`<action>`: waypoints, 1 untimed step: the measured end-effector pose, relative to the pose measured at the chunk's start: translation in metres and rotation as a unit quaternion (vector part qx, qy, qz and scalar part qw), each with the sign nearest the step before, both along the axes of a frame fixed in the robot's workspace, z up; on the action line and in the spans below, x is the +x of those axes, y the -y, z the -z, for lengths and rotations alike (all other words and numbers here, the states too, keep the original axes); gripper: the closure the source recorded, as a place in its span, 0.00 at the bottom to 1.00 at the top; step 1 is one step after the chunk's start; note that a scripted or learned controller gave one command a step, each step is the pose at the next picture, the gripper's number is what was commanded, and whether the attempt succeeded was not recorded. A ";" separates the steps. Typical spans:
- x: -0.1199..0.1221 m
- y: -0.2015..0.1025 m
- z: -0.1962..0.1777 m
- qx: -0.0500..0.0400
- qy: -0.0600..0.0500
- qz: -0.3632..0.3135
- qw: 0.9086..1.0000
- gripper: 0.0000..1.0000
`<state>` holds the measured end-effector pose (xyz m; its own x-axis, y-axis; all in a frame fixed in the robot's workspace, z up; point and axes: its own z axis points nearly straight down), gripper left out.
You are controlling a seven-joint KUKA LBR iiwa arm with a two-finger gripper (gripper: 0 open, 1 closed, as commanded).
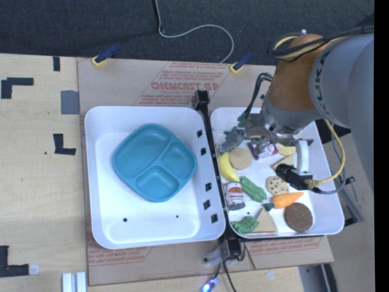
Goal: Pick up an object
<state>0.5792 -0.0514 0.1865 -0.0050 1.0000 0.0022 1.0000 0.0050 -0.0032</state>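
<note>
Near edge: we saw a brown disc (298,216), a wedge (265,224) and a green leafy piece (245,225) lying along the front of the right bin (328,229).
Next row: a carrot (285,200) lay just behind the disc, a cookie (276,185) behind that, and a small can (234,194) sat near the divider beside a green pod (253,188).
Our pick: we judged the banana (227,166) the likeliest object; it lay against the bin's left wall, with a pale round piece (240,159) touching it on the right.
Handling: we took the banana for a light, stiff plastic toy with a smooth, somewhat slippery skin, not fragile.
Where to grip: we thought the middle of the curve best, fingers across its narrow width, since the ends taper and the wall crowds one side.
Gripper: the gripper (254,140) hung low over the bin's back part, just behind the banana; we could not tell how far it was open or whether it had anything, because the wrist and clutter hid that.
Left bin: a blue divided plate (154,162) lay alone in the left bin (100,181).
Far side: the arm (304,78) reached in from the right above the cardboard (176,84).
</note>
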 end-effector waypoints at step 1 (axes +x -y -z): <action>-0.053 -0.049 0.003 0.000 -0.002 0.001 1.000 0.00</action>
